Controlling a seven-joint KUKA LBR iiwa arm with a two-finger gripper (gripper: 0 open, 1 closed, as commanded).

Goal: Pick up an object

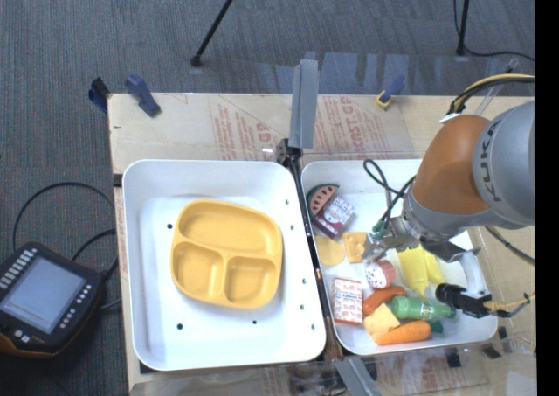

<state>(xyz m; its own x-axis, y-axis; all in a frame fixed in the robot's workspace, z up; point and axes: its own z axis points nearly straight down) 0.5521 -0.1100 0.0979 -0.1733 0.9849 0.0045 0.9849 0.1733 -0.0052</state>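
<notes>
**Gripper down among the toy food, nothing lifted yet**

Nearest the camera, along the front edge of the right bin (489, 330), there's a tight cluster of toy food: an orange carrot (403, 332), a yellow cheese wedge (379, 321), a green bottle-shaped piece (420, 308), and a small red-and-white printed card or packet (347, 302) lying flat. Just behind them sits a white die-like piece with red marks (379, 274) and a yellow corn-like piece (417, 269).

Right there the gripper (381, 248) hangs low over the pile, just above that white piece and beside a yellow cheese slice (354, 246). Whether the fingers are spread or closed, I cannot tell; they blur into the clutter, and no object shows between them. So my call: the grasp is not yet made, and the close and the lift are all ahead.

Over in the left bin (140, 298), a yellow divided plate (228, 253) lies by itself, well apart from the action.

Further back in the right bin, a watermelon slice (320, 201) and a dark wrapped packet (335, 216) lie near the dividing wall. Beyond them, the grey-and-orange arm (458, 176) reaches in from the right.
</notes>
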